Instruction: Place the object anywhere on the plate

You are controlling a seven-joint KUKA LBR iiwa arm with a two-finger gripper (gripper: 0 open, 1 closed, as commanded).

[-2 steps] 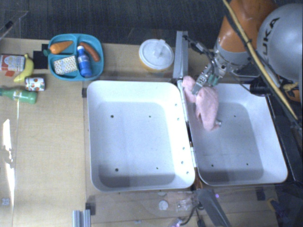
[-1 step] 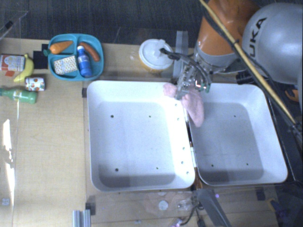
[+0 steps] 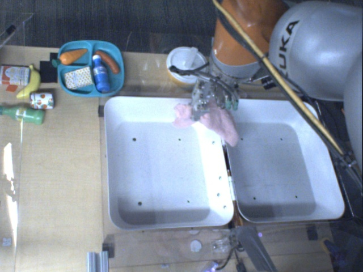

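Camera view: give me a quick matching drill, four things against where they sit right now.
Things:
1. pink cloth
2. blue divided plate
3. white cup
4. green bottle

Places:
A. far left of the bench, lying on its side
B. behind the left bin, beside the arm
C. hanging from the tool over the rim between the two bins
D. behind the left bin's far left corner, holding toy food

Pairs: 1-C, 2-D, 3-B, 4-A
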